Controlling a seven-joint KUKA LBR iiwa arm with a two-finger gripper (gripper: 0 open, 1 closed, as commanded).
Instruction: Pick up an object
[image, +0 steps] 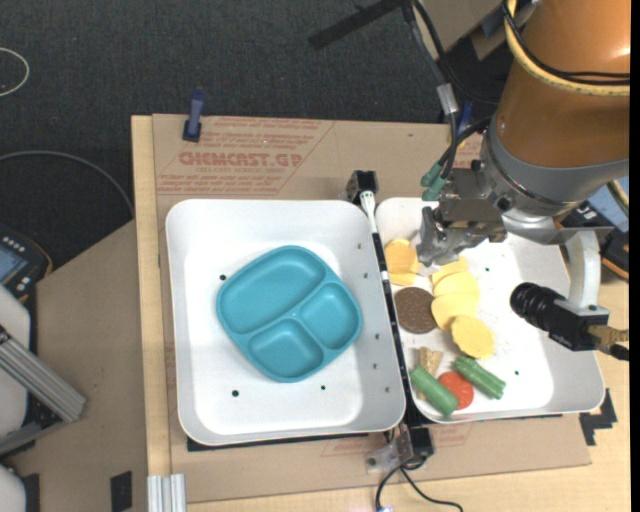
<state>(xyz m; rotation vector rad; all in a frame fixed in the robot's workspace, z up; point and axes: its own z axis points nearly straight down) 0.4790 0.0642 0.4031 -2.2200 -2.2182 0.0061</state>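
Landmark: the blue divided plate (288, 312), lying flat in the left white bin (190, 300), three compartments up, nothing in them.

Nearest, right of the plate in the right white bin (560, 385): a red round piece (456, 389) between two green stick-shaped pieces (434, 389), the second green one (480, 377) just beyond it, all touching or nearly so. A small tan scrap (430, 359) sits just behind them.

Further back, still right of the plate: a brown disc (414, 309) close to the wall shared by the two bins. Beside it a stack of yellow slices (463, 310), overlapping one another. An orange-yellow wedge (402, 260) lies just beyond the disc.

A black cylindrical part (545, 312) on a bracket hangs over the right bin, well right of the plate.

Tool (437, 250): down low over the far end of the food pile, right of and beyond the plate, its tip at the yellow slices and the wedge. Fingers hidden in the dark of the mechanism; cannot tell whether spread or closed, nor whether anything is between them.

Beyond that, the grey arm with its orange band (565, 70) fills the far right. The tabletop (250, 150) shows brown card with red print behind the plate, and a blue clip (193, 115) at its far edge.
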